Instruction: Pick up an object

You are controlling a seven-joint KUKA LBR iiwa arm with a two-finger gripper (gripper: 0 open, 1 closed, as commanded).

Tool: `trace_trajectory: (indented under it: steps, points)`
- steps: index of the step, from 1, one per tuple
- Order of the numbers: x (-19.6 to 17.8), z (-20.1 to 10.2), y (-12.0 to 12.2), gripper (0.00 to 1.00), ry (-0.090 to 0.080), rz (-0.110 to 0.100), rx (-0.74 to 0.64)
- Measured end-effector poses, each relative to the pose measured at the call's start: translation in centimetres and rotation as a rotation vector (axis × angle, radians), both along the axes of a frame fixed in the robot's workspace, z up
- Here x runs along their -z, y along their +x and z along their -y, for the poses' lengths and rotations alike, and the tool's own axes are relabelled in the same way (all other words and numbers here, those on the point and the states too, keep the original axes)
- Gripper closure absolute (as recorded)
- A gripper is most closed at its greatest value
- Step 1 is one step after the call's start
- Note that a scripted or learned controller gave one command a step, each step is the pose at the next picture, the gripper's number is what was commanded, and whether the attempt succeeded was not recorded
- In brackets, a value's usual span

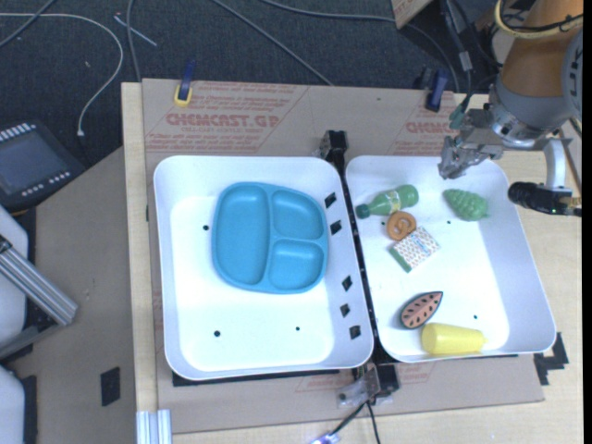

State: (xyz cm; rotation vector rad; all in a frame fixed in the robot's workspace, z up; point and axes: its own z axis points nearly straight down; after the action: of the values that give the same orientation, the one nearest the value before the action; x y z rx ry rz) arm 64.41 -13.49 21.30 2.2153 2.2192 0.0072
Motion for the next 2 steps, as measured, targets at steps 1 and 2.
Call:
trace_trajectory:
  steps: [1, 2]
  points:
    - [-6.1, -0.3, -0.7, 1.0, 0.0, 0.0, 0.0]
    - [-7.2, -0.3, -0.6, 1.0, 0.001, -0.004, 0.0]
